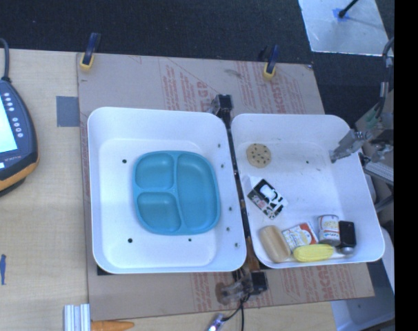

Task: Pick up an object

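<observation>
The right bin [302, 136] holds several small objects. A round cookie [259, 155] lies near its far left. A black-and-white packet [266, 198] sits by the left wall. Along the front are a tan bread roll [273, 243], a small red-and-white box [299, 236], a tin can [327, 228], a black block [347, 234] and a yellow banana [313, 253]. My gripper [347, 143] hangs over the bin's far right rim, away from all the objects, with nothing seen in it.
The left bin [112, 178] carries a blue divided plate [176, 191]. A teach pendant [5, 136] rests on the bench at far left. Clamps [89, 52] hold the board at the back.
</observation>
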Controlling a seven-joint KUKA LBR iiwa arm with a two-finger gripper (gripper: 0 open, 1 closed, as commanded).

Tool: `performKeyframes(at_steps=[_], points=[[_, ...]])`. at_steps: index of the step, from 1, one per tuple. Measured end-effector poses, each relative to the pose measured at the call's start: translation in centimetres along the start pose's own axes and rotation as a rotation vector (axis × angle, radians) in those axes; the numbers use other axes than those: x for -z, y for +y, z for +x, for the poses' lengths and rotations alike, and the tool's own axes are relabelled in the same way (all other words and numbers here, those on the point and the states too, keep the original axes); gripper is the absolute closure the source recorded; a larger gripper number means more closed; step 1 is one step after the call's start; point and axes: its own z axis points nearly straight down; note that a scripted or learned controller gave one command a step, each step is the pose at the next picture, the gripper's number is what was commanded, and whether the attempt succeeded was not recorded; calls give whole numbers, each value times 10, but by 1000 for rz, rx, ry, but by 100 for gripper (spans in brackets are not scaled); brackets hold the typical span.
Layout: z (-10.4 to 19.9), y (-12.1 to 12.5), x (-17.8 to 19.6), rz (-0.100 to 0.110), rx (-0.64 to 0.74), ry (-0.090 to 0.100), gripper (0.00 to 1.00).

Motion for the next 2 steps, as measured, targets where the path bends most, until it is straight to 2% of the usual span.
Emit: performKeyframes(at_steps=[1, 2], points=[[82, -39, -81, 2, 2, 0, 0], [-31, -8, -191, 2, -2, 0, 0]])
